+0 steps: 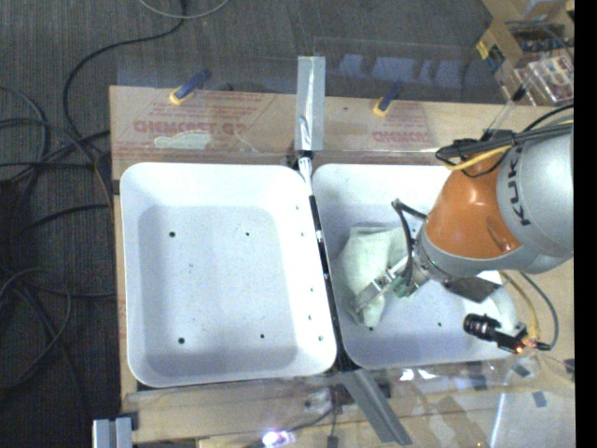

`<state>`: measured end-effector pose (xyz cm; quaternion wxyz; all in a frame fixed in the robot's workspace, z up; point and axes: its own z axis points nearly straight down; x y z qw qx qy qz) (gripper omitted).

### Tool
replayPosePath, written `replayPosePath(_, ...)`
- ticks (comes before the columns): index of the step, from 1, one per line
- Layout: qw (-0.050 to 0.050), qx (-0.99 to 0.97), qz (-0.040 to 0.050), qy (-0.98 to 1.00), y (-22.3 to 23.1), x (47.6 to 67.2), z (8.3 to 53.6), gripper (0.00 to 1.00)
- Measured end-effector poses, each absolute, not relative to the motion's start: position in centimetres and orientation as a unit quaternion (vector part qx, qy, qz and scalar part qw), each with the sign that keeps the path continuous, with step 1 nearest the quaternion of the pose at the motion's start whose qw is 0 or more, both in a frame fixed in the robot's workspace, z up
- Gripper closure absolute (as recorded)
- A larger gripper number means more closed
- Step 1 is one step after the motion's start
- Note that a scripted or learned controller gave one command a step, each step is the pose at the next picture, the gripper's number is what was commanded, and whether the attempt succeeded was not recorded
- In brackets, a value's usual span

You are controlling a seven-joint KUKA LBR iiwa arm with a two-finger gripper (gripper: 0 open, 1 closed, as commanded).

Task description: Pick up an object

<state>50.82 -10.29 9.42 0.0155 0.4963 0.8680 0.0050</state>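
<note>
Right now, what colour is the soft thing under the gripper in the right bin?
Pale greenish white, a crumpled cloth, seen in the camera view.

The grey arm (546, 203) reaches in from the right — its orange band (471, 215) tilted down and leftward above the wrist. The end effector (384, 289) hangs low, pointing to the lower left, with cables looping beside the wrist — fingers too indistinct to judge.

Cloth (369, 258) in right bin (373, 348), beside pincer (381, 290)
</note>
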Motion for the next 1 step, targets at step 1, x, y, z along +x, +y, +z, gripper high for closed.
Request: replayPosePath(1, -0.001, 0.399, 0.0003, 0.917, -8.66, 50.77, 18.16, 0.0)
